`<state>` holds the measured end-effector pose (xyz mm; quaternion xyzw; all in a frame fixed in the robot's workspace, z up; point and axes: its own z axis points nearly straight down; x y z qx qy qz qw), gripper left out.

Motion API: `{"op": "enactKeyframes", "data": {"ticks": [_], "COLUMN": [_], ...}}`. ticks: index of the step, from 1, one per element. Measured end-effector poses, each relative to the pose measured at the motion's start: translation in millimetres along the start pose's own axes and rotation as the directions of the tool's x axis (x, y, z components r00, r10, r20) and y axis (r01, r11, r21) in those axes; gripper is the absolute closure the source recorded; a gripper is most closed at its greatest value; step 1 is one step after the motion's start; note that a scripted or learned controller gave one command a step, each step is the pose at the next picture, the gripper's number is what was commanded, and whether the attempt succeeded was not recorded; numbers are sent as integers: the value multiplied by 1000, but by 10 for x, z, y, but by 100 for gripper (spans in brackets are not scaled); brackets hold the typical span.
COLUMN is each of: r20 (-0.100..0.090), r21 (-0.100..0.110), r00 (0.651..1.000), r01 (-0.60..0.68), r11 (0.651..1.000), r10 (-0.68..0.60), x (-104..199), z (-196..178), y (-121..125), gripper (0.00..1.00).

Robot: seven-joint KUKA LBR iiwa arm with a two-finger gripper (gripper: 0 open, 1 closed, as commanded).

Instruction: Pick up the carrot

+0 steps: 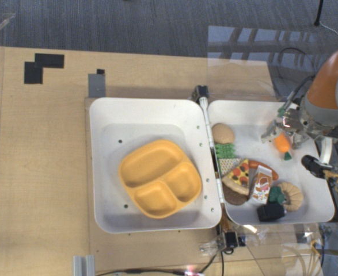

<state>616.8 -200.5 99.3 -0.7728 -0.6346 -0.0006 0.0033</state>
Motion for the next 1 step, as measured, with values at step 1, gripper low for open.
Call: {"op": "enactKeyframes", "data": {"ticks": [1], "r20": [3], "r21": [-12], "r00": [1000], "r01": [9], "r11": [1000], "r10": [-9], "x": [2], "z": [-174], "y": [42], "gripper": [100]}}
